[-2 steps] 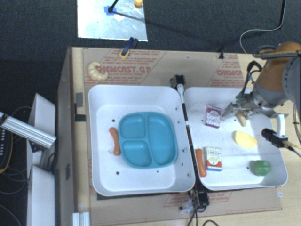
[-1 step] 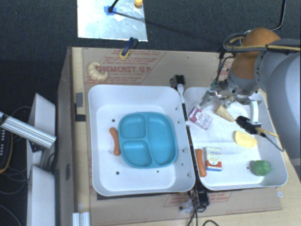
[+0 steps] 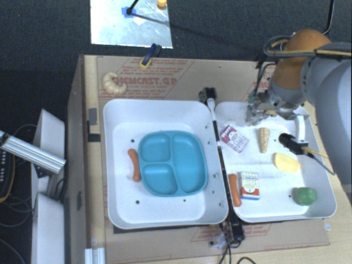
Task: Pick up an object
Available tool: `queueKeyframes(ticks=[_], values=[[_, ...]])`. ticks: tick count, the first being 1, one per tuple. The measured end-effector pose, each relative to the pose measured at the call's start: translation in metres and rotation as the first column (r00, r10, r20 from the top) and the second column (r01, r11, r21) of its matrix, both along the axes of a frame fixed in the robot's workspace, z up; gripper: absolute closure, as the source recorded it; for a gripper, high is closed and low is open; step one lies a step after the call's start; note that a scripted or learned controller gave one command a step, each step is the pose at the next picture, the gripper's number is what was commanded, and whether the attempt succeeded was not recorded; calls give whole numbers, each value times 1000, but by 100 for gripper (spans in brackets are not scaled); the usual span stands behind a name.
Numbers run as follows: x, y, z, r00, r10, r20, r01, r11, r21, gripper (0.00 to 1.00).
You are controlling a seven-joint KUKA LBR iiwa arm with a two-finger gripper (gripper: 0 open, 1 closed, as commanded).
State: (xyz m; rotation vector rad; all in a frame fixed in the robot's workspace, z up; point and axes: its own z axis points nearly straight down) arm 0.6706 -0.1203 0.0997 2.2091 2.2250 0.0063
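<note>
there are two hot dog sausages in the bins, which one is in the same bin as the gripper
The sausage in the right bin, lying beside the small carton. The other sausage lies in the left bin, beside the blue tray.

Even overhead light, soft shadows, white bins point(image 3: 165, 110) near overexposed, slightly soft, grainy focus throughout

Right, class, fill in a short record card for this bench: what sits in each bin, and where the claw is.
left bin: blue divided plate; a sausage on the bin floor, beside the plate's left edge
right bin: ice-cream cone, red-and-white packet, yellow piece, small box, second sausage, green object
claw: over the right bin's far edge; nothing seen between its fingers
</note>
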Motion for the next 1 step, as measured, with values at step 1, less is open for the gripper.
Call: queueKeyframes(ticks=[1], values=[[-18, -50, 84, 1000, -5, -1, 5, 1000, -1, 100]])
